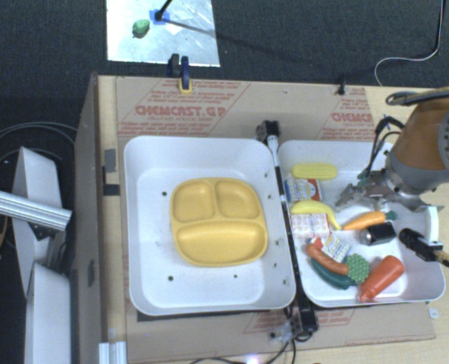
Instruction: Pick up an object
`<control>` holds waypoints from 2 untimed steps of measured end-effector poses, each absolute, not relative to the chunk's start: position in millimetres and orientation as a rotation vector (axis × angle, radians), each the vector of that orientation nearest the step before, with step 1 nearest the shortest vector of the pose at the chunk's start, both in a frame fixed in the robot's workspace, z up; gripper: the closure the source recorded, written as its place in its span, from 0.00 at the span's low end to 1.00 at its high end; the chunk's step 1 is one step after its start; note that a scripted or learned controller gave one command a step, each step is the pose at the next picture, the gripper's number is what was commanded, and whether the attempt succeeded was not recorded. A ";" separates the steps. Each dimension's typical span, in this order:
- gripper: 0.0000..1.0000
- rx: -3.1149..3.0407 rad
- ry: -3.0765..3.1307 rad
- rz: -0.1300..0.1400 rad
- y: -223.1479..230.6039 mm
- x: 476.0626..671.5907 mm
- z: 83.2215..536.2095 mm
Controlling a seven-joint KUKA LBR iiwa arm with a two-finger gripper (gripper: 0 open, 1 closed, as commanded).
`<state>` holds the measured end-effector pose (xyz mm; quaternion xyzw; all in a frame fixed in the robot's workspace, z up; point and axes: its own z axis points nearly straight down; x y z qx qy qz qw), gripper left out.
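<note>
"CHEMCAST GP" read in red across the brown sheet (pixel 209 101) covering the worktop (pixel 88 203), printed again, partly hidden, at the right. The left bin (pixel 145 173) carried a yellow divided plate (pixel 217 221). The right bin (pixel 429 283) held the toy food: a corn cob (pixel 314 172), a banana (pixel 313 207), a carrot (pixel 363 220), an orange bottle (pixel 381 276). The pincer (pixel 359 194) hovered low beside the carrot; whether its grip was wide or narrow, I couldn't tell. Dark carpet (pixel 42 44) lay beyond.

Two white bins (pixel 145 226) sit side by side on the cardboard-covered bench (pixel 209 105).
</note>
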<state>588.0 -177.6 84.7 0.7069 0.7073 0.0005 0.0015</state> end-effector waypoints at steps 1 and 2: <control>0.00 2.220 2.221 0.000 -194.2 551.5 90.1; 0.00 2.220 2.221 0.001 -195.8 504.3 94.9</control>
